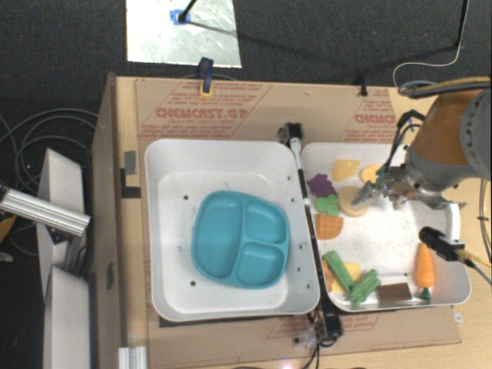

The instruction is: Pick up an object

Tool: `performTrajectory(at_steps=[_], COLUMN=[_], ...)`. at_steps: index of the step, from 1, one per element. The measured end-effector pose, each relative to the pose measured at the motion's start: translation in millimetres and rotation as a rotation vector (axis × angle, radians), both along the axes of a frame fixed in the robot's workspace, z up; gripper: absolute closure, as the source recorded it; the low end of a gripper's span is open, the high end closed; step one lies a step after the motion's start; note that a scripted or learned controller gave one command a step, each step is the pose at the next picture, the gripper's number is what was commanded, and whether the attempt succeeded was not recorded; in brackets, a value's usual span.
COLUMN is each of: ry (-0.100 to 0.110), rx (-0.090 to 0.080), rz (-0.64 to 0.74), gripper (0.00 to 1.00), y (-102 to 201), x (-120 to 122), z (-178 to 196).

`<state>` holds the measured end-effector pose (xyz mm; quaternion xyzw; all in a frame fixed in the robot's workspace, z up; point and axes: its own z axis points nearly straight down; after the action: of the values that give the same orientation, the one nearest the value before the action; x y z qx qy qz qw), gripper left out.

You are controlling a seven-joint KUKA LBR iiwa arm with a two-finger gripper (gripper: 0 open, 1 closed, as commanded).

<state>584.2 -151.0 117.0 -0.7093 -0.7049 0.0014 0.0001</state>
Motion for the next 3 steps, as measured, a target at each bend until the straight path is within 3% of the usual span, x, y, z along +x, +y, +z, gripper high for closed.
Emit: performTrajectory(at_steps=[1, 2, 3], ry=[0.002, -0.007, -0.015], rx=[0.001, 0.001, 0.004], rz=[-0.002, 0.007, 0.023], gripper=[0.00, 1.00, 1.00], y=[-51.8, -47.2, 49.3], x=[-103.0, -96.2, -15.4], z=[18.0, 28.1, 90.1])
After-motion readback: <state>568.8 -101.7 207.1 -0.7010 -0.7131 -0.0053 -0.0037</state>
